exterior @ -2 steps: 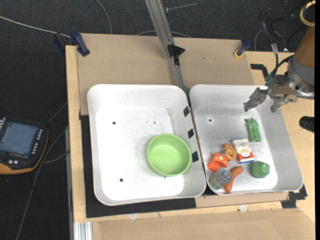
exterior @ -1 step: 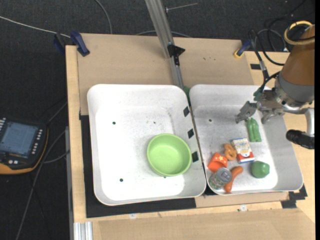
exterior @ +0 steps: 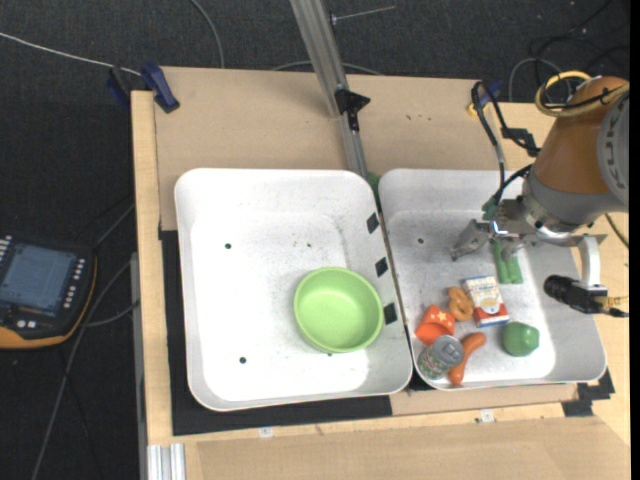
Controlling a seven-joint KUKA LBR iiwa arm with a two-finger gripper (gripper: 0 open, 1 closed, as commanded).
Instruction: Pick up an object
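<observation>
- Two white bins sit side by side on the bench; the left bin (exterior: 215,268) holds a green bowl (exterior: 338,310) near its front right corner.
- Nearest the front edge of the right bin (exterior: 430,208) lies a cluster of small things: a round grey piece (exterior: 441,352), an orange carrot-like piece (exterior: 466,354), an orange-red piece (exterior: 435,321) and a green ball (exterior: 520,339).
- Just behind them is a small carton (exterior: 485,299), with a green stick (exterior: 511,267) beyond it.
- Above the middle of the right bin hangs the gripper (exterior: 478,239), its fingers spread apart and pointing left and down, nothing between them.
- Farther back and to the right, the arm's orange band (exterior: 578,148) rises above the grey wrist (exterior: 560,206), reaching in from the right edge.
</observation>
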